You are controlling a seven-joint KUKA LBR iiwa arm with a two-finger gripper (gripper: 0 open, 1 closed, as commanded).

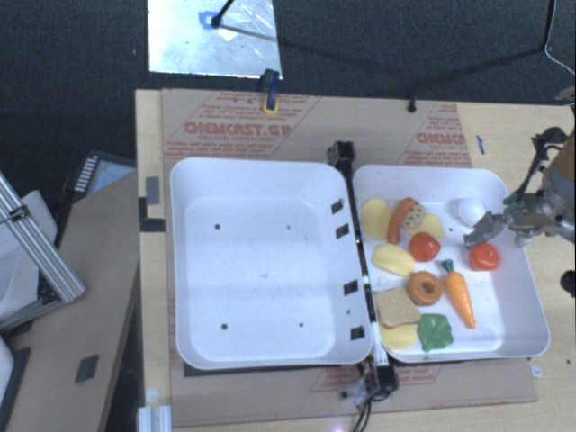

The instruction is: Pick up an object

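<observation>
- Toy food, eleven pieces that I can count, lies gathered in the right bin [517,268]; no single piece is marked out as the one to lift.
- Two red tomatoes: one [425,246] near the middle of the pile, another [484,256] toward the bin's right side, just below the claw.
- One orange carrot [460,297] with a green top, lying lengthwise, beside the doughnut.
- One brown ring doughnut [424,288], directly below the middle tomato.
- One slice of bread [396,307], toward the bin's near left corner.
- One green leafy piece [436,332] near the front edge, just beside the bread.
- One hot dog in a bun [406,220], tilted, at the top of the pile.
- One white round piece [469,210], perhaps an egg, near the bin's far right corner.
- Three yellow pieces that I cannot name surely: one [375,216] left of the hot dog, one [393,259] at the left, and one [401,336] under the bread's near edge.
- Claw [475,235] reaches in from the right, low over the bin between the white piece and the right tomato; nothing shows between its fingers, and I cannot tell whether they stand apart or together.
- One left bin [261,268], white, sits against the right bin; both rest on a cardboard sheet [243,124] on the table [148,151].
</observation>
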